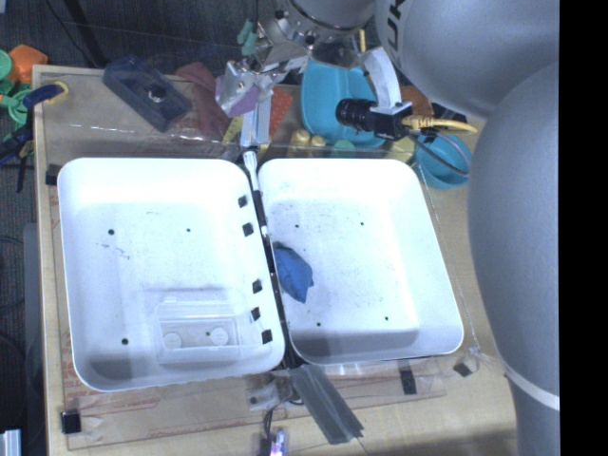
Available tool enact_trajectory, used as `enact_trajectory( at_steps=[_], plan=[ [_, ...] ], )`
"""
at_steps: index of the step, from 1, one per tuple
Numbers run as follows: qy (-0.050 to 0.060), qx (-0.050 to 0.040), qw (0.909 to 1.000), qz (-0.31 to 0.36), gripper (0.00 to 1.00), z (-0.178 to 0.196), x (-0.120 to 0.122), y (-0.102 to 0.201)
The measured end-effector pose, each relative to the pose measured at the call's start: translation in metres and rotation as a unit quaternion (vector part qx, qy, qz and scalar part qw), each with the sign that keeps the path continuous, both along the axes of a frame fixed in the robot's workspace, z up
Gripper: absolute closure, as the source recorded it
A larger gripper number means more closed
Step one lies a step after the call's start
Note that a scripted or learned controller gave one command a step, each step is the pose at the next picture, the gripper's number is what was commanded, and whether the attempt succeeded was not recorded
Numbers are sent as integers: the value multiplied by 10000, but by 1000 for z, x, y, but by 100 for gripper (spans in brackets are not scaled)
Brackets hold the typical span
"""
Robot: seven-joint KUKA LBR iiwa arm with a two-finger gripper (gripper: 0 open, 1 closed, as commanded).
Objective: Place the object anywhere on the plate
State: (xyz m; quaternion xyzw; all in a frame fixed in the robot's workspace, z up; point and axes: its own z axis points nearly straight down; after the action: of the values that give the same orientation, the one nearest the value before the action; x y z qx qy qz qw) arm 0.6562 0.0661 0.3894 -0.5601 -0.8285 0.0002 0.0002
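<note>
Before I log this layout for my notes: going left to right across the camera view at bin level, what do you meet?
Left bin → clear plastic tray inside it → clips on the divide → blue object → right bin → arm.

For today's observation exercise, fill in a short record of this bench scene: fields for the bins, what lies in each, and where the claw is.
bins: two shallow white bins side by side, left bin and right bin
left bin contents: a clear plastic tray near the front
right bin contents: a blue object by the left wall
claw position: claw above the back edge of the bins, near the divide
claw contents: nothing seen between the fingers
task status: blue object not lifted
</note>
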Motion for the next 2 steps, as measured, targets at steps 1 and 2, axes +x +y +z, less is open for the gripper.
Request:
enact_trajectory(
  at_steps=[1,2],
  plan=[
    [19,-10,9979,-653,100,-11,-66,10],
    [5,-3,9955,946,100,-4,-67,55]
  ],
)
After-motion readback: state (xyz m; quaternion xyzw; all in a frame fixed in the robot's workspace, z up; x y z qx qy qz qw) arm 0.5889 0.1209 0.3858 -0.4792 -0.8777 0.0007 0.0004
